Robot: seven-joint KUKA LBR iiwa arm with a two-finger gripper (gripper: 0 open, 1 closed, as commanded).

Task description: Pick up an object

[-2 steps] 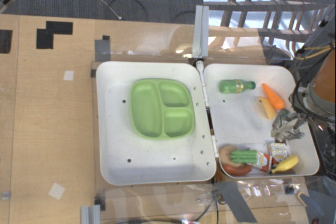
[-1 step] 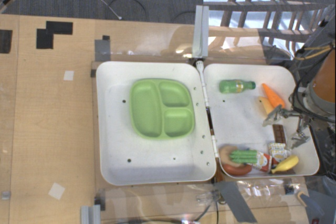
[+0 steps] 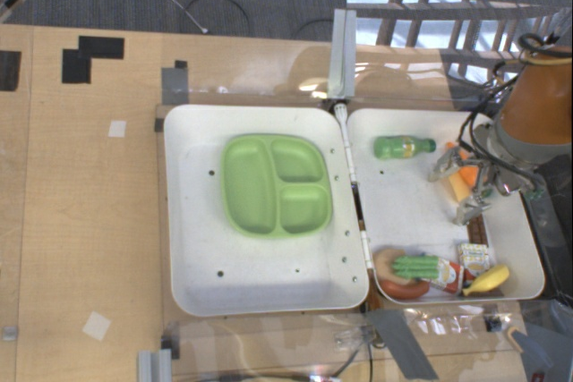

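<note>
In the right bin point(image 3: 403, 210) my gripper point(image 3: 457, 186) hangs low near the right wall, open, with one finger toward the back and the other toward the front. A small orange object point(image 3: 460, 183) lies between the spread fingers, and I cannot tell whether they touch it. A green bottle point(image 3: 405, 147) lies on its side at the back of this bin, left of the gripper. Along the front wall sit a green ridged toy point(image 3: 421, 267), a red-brown item point(image 3: 403, 287), a yellow banana point(image 3: 489, 280) and a small packet point(image 3: 475, 256).
The left bin point(image 3: 192, 219) holds a green divided plate point(image 3: 275, 185) at its middle. A dark bar point(image 3: 477, 233) lies just in front of the gripper. A metal post point(image 3: 341, 54) and rail stand behind the bins. The arm's orange band point(image 3: 540, 98) overhangs the right bin's back corner.
</note>
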